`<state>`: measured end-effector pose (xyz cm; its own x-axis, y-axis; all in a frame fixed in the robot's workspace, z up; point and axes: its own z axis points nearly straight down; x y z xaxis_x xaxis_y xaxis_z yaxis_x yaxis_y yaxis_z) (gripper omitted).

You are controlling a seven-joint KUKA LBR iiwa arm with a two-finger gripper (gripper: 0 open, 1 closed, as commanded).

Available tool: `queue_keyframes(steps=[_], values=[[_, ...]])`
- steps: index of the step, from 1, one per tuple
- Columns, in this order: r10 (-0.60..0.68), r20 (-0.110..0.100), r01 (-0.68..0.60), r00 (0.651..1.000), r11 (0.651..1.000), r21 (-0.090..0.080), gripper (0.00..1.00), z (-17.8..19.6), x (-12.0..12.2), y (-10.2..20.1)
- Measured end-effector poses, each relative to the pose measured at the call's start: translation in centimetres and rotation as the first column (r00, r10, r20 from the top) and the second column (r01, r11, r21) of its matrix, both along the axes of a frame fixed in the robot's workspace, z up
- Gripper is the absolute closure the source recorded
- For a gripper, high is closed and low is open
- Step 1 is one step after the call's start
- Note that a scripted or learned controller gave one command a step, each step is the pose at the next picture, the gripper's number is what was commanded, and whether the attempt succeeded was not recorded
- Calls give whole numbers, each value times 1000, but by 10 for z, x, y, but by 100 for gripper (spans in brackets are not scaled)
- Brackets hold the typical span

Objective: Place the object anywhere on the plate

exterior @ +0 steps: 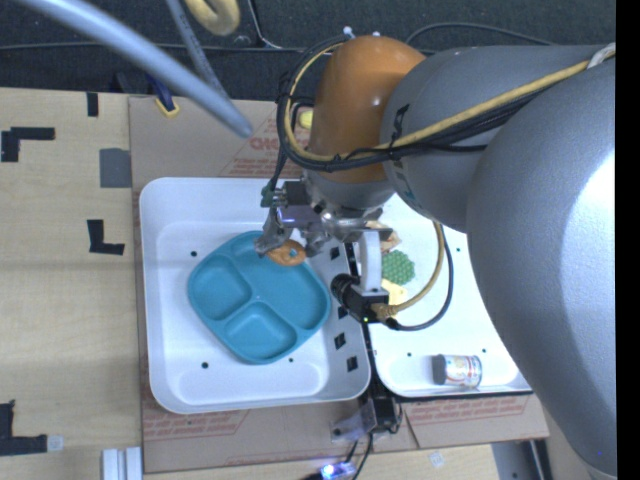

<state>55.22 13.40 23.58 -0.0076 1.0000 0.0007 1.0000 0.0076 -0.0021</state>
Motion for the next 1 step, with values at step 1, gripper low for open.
queue_keyframes(steps=[1], values=[[-5, 0, 5, 1000, 1000, -2, 0, 0, 0, -4]])
